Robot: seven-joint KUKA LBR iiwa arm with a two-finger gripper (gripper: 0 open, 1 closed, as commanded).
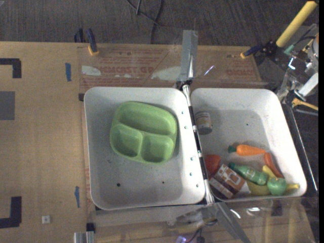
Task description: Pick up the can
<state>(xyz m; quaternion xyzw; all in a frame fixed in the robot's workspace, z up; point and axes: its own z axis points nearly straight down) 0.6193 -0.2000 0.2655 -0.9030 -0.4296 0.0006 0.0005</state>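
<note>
Bench (40, 135) | 2 white bins (101, 186) | 1 green tray (144, 132) | 1 can (203, 122) | 1 carrot (250, 150) | hand state: cannot tell

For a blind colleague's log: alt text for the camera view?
A small can stands against the left wall of the right bin, apart from toy food piled in its near corner. The left bin holds a green divided plate.

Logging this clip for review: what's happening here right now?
Nothing is being handled yet. The can stands untouched in the right bin, against its left wall, apart from the toy food heaped in the near corner, such as the carrot. A green divided plate lies in the left bin.
</note>
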